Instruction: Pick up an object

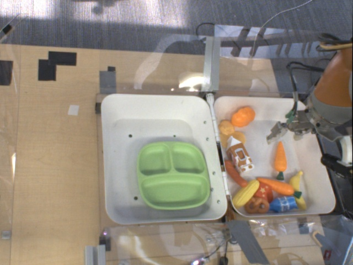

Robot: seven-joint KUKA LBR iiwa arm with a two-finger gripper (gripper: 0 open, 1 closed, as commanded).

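White bins, two, side by side on the worktop. Left bin [113,148]: one green tray [173,174], lying toward its near edge. Right bin [265,106]: toy food, heaped mostly along its near edge and left wall.

Candidates for the pick: small carrot [280,158], upright in the picture, alone in the bin's middle with bare floor round it; orange fruit [243,116] near the far left corner; milk carton [240,157] against the left wall; long carrot [277,186], banana [245,193], tomato [263,192] and blue item [284,204] packed touching one another at the near edge.

Step in hand, as I judge it: approach and choice of target. Best done by taking the small carrot, the nearest piece and the only one standing free; descend straight over its thick orange body, fingers set across its width, not its length, and close only once low enough to catch more than the top. The near-edge heap invites a slip or a double catch.

Tool [282,127]: hangs over the far right part of the right bin, just beyond the small carrot's tip. Fingers appear spread apart, nothing between them, touching no toy that I can see.
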